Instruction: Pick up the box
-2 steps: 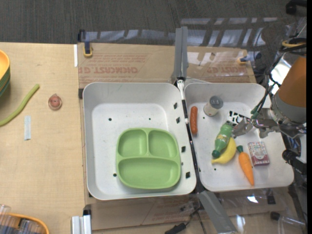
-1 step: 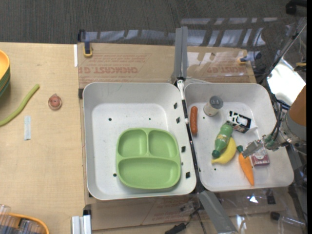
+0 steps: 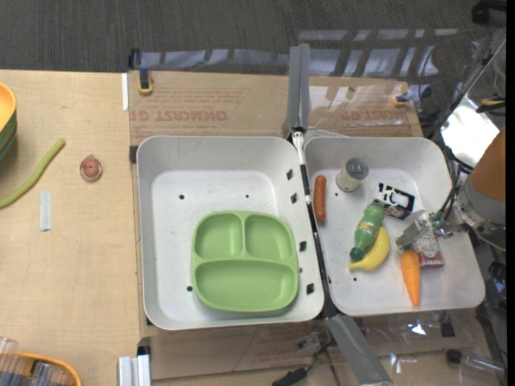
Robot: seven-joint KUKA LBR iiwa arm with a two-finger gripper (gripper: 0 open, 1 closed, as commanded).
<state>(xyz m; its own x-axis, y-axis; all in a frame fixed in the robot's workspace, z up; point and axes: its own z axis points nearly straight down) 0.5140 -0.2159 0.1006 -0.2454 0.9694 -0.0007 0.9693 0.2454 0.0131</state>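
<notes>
The arm enters from the right edge, and its gripper point(image 3: 426, 230) sits low in the right bin point(image 3: 463, 292), over a small reddish packet point(image 3: 430, 256) near the carrot point(image 3: 411, 277); whether the claw is wide or narrow cannot be told, since the metal parts blur together there.

The box point(image 3: 396, 199) (a small black-and-white carton) lies in the same bin, just up and to the left of the gripper in the camera view, near but apart from it; its long axis runs slantwise, from upper left to lower right. The green bottle point(image 3: 370, 225) lies just below the box, resting against the banana point(image 3: 372, 253).

The coming move likely turns on a short shift toward the upper left, with the claw turned across the box's narrow width; the bottle close alongside leaves little room on that side.
</notes>
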